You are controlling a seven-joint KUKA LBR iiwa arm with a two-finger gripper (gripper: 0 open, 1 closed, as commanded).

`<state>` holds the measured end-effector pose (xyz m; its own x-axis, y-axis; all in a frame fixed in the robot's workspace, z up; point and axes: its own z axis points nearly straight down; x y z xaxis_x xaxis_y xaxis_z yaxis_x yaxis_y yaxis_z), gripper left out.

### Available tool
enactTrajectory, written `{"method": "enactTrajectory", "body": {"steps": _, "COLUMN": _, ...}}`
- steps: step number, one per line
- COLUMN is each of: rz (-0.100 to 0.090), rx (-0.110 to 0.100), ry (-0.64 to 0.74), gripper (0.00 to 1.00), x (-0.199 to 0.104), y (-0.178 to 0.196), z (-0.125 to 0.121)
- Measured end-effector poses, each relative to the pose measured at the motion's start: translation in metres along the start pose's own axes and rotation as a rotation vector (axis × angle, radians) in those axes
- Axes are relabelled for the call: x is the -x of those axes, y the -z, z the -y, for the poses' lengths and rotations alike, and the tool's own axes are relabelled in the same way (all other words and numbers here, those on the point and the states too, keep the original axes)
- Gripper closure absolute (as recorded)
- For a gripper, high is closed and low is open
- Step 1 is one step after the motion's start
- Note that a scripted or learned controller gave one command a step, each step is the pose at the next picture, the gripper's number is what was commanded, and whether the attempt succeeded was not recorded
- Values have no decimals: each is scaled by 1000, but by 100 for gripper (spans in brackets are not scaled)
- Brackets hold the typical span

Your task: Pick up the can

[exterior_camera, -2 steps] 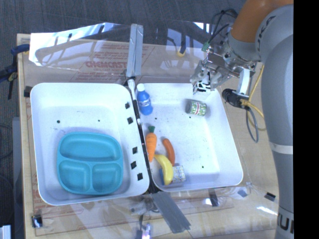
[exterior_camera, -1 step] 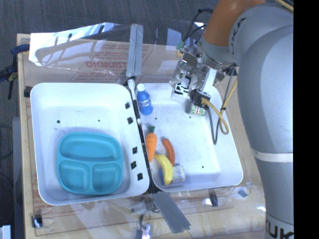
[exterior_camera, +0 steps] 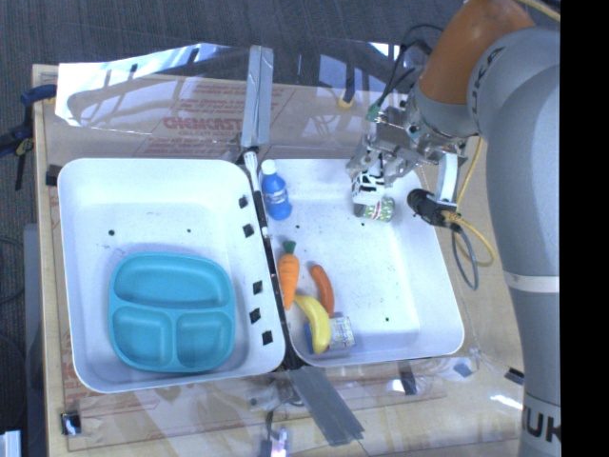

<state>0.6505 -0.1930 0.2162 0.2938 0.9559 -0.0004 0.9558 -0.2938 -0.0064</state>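
My tool [exterior_camera: 373,181] hangs at the far end of the right bin [exterior_camera: 430,284], right over the can [exterior_camera: 376,208] lying on its side there. Whether I've got a grip, I can't tell. The can looks light, rigid, smooth metal, likely slippery and prone to roll; best pinched across its round body, mid-length.

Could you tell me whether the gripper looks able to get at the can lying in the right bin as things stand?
Probably yes. The gripper hangs right above the can near the back of the right bin; the bottle and carrot lie well aside.
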Motion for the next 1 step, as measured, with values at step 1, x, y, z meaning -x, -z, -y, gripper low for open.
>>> {"method": "enactTrajectory", "body": {"steps": 1, "rz": 0, "rx": 4, "ry": -87, "gripper": 100, "x": -105, "y": 24, "z": 26}}
